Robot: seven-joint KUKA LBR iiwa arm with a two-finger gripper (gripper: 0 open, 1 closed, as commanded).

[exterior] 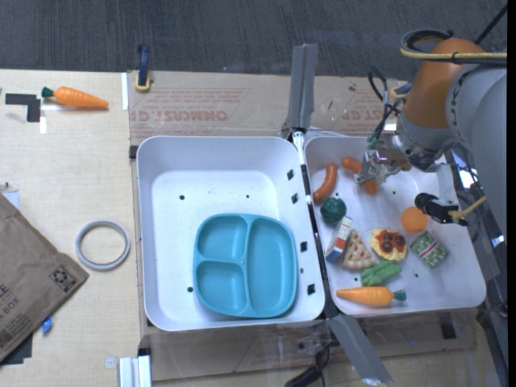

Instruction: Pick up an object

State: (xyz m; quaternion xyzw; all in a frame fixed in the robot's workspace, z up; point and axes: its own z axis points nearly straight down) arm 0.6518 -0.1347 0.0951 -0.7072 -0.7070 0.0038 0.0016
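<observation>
Nearest the camera in the right bin [476,285] lies a carrot [367,296] along the front wall, leaf end to the right. Just behind it sits a green bean pod [380,273], and behind that a pizza slice [355,252], a small tart [389,244] and a green box [430,249] in a loose row, with a little carton [341,238] touching the pizza's left edge. Further back are an orange [414,219] and a dark green ball [333,209], well apart from each other. A sausage [324,183] leans along the left wall behind the ball. My gripper [374,168] hangs low over the back of this bin, and I cannot tell how it is set. A small orange piece [351,165] lies just to its left and another orange bit [369,187] sits right under it; whether I touch either I cannot tell. The left bin [161,216] holds a blue divided plate [245,265] toward its front. Out on the bench, a tape ring [102,243] lies left of that bin, and far back on the left rests a second carrot [75,97].
</observation>
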